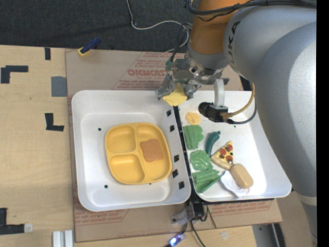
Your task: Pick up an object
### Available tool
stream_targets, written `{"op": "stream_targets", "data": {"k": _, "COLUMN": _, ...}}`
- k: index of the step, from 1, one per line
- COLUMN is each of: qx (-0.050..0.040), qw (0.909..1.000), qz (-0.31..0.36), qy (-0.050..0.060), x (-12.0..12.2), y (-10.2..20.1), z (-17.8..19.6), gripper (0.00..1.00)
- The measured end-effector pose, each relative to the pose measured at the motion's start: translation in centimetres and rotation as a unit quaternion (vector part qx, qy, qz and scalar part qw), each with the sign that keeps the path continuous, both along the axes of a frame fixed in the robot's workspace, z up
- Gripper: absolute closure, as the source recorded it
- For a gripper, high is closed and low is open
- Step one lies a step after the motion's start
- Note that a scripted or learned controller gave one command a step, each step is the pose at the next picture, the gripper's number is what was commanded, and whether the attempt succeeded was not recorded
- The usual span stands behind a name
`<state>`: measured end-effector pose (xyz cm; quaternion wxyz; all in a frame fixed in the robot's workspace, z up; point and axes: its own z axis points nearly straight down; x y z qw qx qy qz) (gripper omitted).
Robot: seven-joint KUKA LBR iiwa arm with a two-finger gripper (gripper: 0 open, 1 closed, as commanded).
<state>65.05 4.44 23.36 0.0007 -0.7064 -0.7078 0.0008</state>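
Observation:
My gripper (176, 91) hangs over the far end of the divider between the two bins, shut on a pale yellow piece (175, 98) that shows between its fingers, lifted above the bin. In the right bin (262, 153) lie a small yellow chip (193, 118), green leafy pieces (193, 136), a dark green pepper (212, 141), a pizza slice (224, 155), a bread roll (241, 176) and green beans (206, 178). The left bin (85, 138) holds a yellow divided tray (121, 140) with a brown patty (152, 150) in one compartment.
The big grey arm covers the right side and the far right corner of the right bin. A black cylinder (213, 111) with a cable hangs beside the wrist. Cardboard (123, 68) lies under the bins. A white cloth (232, 188) sits below the roll.

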Motion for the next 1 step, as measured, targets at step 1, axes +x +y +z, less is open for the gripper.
{"op": "stream_targets", "data": {"k": 1, "qx": -0.0007, "qw": 1.0, "qz": 0.0, "qy": 0.001, "x": -0.51, "y": -0.4, "z": -1.78, "gripper": 1.0}}
